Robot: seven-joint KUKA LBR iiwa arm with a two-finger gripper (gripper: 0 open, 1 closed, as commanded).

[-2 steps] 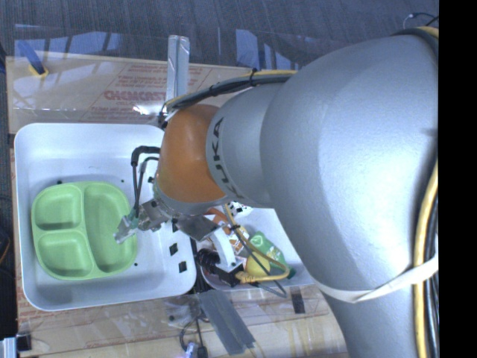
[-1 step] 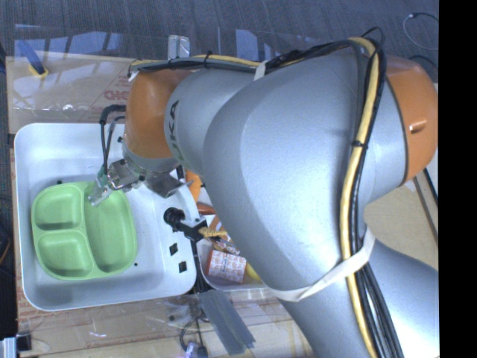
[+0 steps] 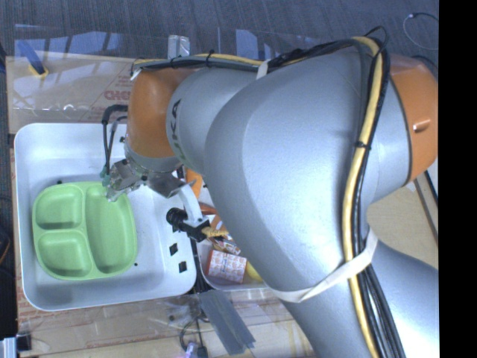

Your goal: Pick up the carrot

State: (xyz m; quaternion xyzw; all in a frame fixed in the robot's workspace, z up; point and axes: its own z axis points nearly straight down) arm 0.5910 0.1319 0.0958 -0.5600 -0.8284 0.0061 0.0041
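Note:
My gripper (image 3: 119, 179) hangs low over the left bin (image 3: 52, 144), at the upper right rim of a green divided plate (image 3: 82, 230). Its tip is small and partly hidden by the wrist. A sliver of orange (image 3: 194, 179), possibly the carrot, peeks out from under the arm at the near edge of the right bin. Nothing orange shows at the gripper's tip. The grey arm with its orange band (image 3: 153, 118) covers most of the right bin.
A patterned small box (image 3: 226, 265) and a yellow item (image 3: 253, 274) lie in the visible corner of the right bin. A black fitting (image 3: 179, 220) juts from the wrist over the wall between the bins.

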